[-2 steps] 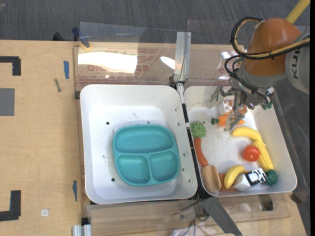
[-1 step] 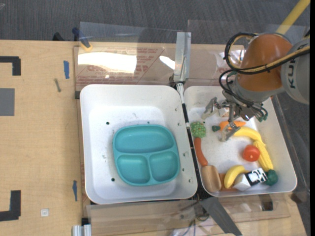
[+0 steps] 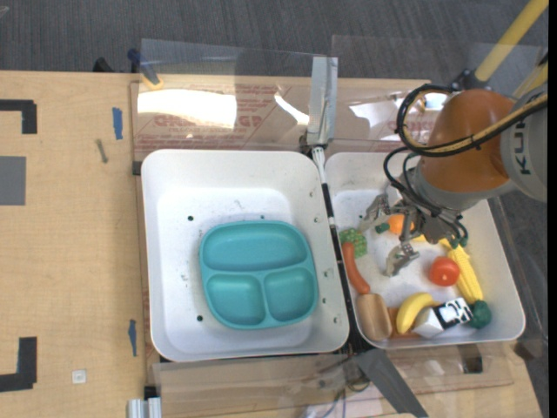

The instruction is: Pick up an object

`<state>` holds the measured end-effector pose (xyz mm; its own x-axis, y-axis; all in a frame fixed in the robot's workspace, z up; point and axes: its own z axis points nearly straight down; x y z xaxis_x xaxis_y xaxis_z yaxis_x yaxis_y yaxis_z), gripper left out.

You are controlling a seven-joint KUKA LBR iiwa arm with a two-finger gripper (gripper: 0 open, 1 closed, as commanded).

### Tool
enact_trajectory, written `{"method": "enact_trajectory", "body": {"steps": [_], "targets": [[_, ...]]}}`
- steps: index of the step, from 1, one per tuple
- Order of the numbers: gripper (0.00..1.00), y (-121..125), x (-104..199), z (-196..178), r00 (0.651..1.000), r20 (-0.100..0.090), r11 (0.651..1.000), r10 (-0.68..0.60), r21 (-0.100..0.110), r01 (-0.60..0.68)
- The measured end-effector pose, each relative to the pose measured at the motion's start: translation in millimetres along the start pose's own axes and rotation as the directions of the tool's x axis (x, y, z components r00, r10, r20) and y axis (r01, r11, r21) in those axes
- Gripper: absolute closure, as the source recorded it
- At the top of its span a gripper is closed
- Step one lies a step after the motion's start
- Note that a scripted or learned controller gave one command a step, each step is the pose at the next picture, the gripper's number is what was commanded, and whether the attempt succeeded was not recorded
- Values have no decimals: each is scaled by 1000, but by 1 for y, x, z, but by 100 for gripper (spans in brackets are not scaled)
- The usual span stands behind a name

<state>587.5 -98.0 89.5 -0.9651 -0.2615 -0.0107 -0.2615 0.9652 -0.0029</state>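
Note:
My gripper hangs low over the middle of the right bin, under the arm's orange band. A small orange object sits right at the gripper, partly hidden by it. Around it lie a carrot and a green piece to the left. A red tomato and a yellow corn cob lie to the right. Nearer the front are a banana, a bread piece, a black-and-white item and a green broccoli piece.
The left bin holds a teal divided plate. A clear plastic wall rises behind the bins. Cables loop off the wrist above the right bin's back.

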Motion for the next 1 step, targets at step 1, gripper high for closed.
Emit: {"method": "enact_trajectory", "body": {"steps": [1], "targets": [[100, 0, -5, -14, 1000, 14, 1000, 0, 4, 0]]}}
